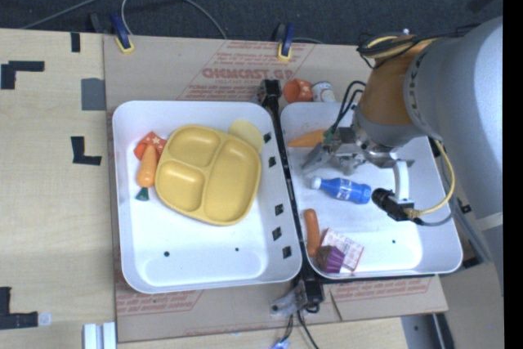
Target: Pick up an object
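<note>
My gripper (331, 155) hangs low over the upper left part of the right bin (433, 253). Just above and left of it lies an orange carrot-like piece (306, 139), and a blue bottle (343, 190) lies on its side just below it. Nothing shows between its jaws. Lower in the same bin are a brown sausage (312, 230) and a purple and pink packet (337, 255). The grey arm with its orange band (392, 94) covers the bin's right side.
The left bin (196, 266) holds a yellow divided plate (208, 174), a small carrot (147, 167), a red piece (149, 145) and a pale yellow piece (245, 131). An orange item (298, 90) and a small can (323, 91) sit behind the bins. A black divider (282, 176) runs between the bins.
</note>
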